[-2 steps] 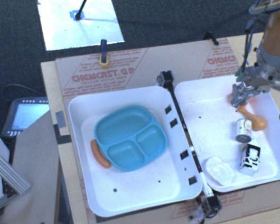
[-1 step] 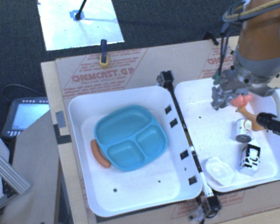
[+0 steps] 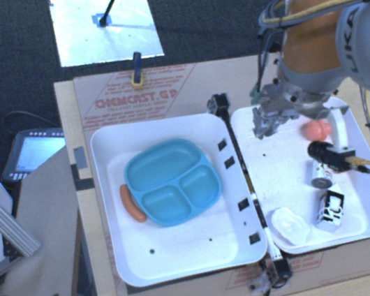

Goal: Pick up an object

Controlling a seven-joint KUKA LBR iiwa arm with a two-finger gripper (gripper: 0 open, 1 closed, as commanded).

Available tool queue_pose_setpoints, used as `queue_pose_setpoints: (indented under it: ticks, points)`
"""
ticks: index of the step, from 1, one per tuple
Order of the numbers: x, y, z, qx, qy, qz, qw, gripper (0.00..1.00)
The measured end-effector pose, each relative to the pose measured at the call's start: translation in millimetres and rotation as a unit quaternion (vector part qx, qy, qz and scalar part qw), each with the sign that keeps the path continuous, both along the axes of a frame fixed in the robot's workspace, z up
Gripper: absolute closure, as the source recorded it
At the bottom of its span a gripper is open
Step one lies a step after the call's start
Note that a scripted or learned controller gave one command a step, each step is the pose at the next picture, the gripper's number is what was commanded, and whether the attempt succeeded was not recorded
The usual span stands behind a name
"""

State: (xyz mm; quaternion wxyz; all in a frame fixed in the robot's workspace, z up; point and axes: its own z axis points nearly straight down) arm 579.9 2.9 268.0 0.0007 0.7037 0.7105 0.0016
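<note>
"Grey arm, orange band: position?" asks the supervisor.

"The arm (image 3: 332, 18) enters from the right of the view and bends over the right bin (image 3: 285, 172)," the inspector reports. "The gripper (image 3: 266, 126) hangs over that bin's upper left corner, near the wall it shares with the left bin (image 3: 188, 246). Bare white floor shows just below it."

"Open or closed?"

"I cannot tell. The slanted view from above does not resolve it."

"Items available for picking?"

"Four in the right bin. A pink rounded object (image 3: 318, 129) lies nearest, to the gripper's right and apart from it, in the upper right part. A small bottle (image 3: 320, 175) lies below that, tilted. A black-and-white carton (image 3: 332, 208) sits just below the bottle, also tilted, toward the lower right corner. A pale cup-like piece (image 3: 291, 226) rests near the lower wall, left of the carton and close to it. I cannot tell whether those two touch."

"And the left bin?"

"Two items, both well apart from the gripper. A blue divided tray (image 3: 172, 181) with three compartments lies in the middle, turned at an angle to the bin walls. An orange sausage (image 3: 131, 203) lies on the bin floor along the tray's left edge, just beside it. Contact between them cannot be confirmed."

"Support?"

"Both bins rest side by side on a printed cardboard sheet (image 3: 161, 92) on the bench."
</note>
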Motion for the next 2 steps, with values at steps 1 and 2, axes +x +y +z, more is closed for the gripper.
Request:
queue_pose_setpoints:
  ticks: [1, 2]
  points:
    - [29, 51, -19, 0.0001, 0.0, 0.0, 1.0, 1.0]
    - [54, 107, -26, 0.0004, 0.0, 0.0, 1.0, 1.0]
